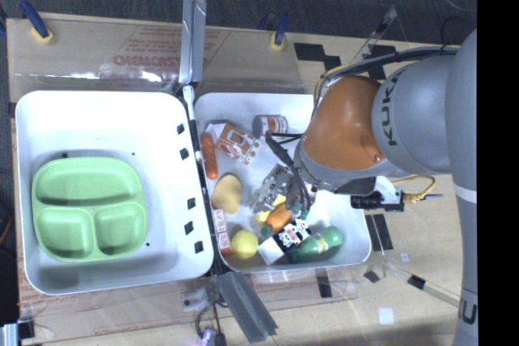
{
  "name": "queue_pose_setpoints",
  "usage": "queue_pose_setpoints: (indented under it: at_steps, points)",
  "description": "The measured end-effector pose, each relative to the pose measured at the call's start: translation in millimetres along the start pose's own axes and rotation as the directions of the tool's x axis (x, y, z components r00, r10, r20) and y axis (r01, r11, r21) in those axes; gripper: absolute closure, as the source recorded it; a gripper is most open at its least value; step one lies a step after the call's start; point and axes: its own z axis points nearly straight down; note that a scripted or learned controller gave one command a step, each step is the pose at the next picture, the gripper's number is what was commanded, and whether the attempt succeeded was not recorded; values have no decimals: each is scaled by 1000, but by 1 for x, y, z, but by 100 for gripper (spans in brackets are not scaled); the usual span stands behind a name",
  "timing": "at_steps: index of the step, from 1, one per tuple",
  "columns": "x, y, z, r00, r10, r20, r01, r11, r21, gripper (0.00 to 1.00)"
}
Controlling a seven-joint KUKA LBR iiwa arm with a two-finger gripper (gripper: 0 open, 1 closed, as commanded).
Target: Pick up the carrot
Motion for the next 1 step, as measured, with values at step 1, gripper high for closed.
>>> queue_pose_setpoints:
  at_steps: [1]
  points:
    - [0, 0, 0, 1000, 0, 0, 0, 1000, 1, 0]
